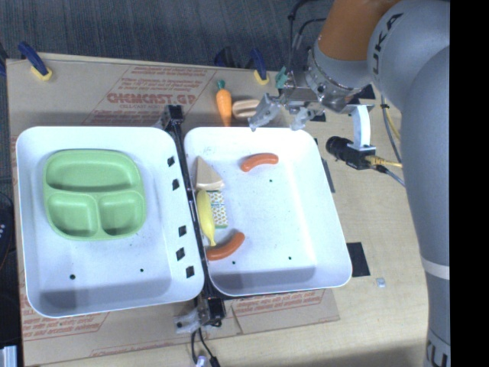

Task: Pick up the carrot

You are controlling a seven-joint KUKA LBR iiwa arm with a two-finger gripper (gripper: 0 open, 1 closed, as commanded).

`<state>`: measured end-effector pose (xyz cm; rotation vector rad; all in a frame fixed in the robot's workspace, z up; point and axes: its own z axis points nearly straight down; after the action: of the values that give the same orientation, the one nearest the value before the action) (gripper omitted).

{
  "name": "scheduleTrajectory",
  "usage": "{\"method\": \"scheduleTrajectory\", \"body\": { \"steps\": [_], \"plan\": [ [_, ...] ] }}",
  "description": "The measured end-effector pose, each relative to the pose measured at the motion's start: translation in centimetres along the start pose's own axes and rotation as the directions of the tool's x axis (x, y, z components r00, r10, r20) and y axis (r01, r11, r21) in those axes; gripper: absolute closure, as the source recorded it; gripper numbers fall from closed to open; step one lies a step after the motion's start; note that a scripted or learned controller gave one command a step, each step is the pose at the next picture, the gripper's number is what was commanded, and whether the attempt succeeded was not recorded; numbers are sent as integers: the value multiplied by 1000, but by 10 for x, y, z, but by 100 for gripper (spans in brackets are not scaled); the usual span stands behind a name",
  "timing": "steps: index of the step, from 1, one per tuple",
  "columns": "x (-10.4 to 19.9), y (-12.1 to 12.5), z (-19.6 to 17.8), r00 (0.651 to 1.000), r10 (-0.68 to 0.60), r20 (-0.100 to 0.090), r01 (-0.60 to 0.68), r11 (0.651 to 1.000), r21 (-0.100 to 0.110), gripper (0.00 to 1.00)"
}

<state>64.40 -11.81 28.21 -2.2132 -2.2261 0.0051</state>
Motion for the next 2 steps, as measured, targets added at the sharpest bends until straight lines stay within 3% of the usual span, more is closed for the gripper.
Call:
{"method": "scheduleTrajectory", "body": {
  "steps": [1,2],
  "plan": [
    [14,12,50,942,336,-1,-336,942,3,0],
    [-10,12,161,912,409,-1,-409,912,3,0]
  ]
}}
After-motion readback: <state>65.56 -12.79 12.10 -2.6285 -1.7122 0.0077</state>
